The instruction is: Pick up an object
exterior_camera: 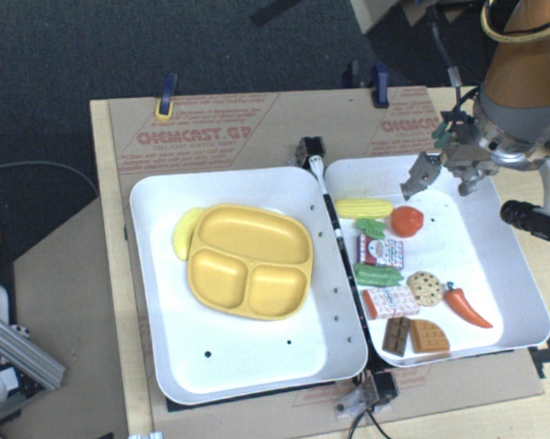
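Just below the spread jaws, the tomato (407, 221) sits on the floor of the right bin (504, 273), nothing between the fingers, so the gripper (444, 176) hangs released and empty above the bin's upper part. Tomato is a touch toward the left fingertip side, near but not touching as far as the view tells. Left of the tomato, the corn (362, 207) lies flat along the bin's top left, with a green piece (372, 226) just under it. Further below the jaws comes a small red-and-white packet (379, 252), then a green pod (378, 274), another packet (390, 301), and a cookie (425, 288) beside it. Chili (468, 307) lies tilted, below and a little right of the jaws, well apart from them. Lowest of all, a chocolate bar (396, 335) and a waffle (430, 337) sit side by side at the bin's lower edge. Far left of the jaws, the left bin (171, 343) holds a yellow tray (250, 261), three compartments, with a yellow piece (184, 233) poking out at its left.
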